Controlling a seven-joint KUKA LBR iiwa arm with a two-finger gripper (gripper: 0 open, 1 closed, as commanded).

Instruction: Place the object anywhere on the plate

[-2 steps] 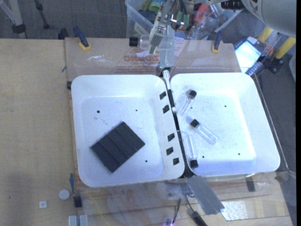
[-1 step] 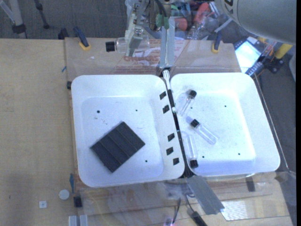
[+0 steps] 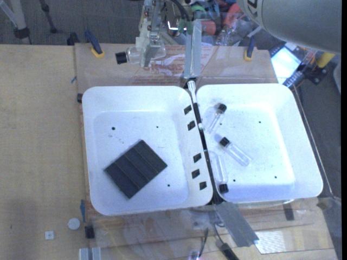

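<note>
A dark ribbed plate (image 3: 135, 168) lies flat in the left bin (image 3: 97, 145), toward its front. My gripper (image 3: 150, 50) hangs high over the bench behind the left bin's far edge. It is shut on a clear vial (image 3: 132, 54), which lies level and sticks out to the left, its black cap at the far left end. The plate is well forward of the gripper, toward the near side.
The right bin (image 3: 282, 145) holds three more clear vials with black caps: one (image 3: 214, 116) by the divider, one (image 3: 233, 150) near the middle, one (image 3: 219, 175) at the front left. A clear sheet and clamps (image 3: 96, 50) stand behind the bins.
</note>
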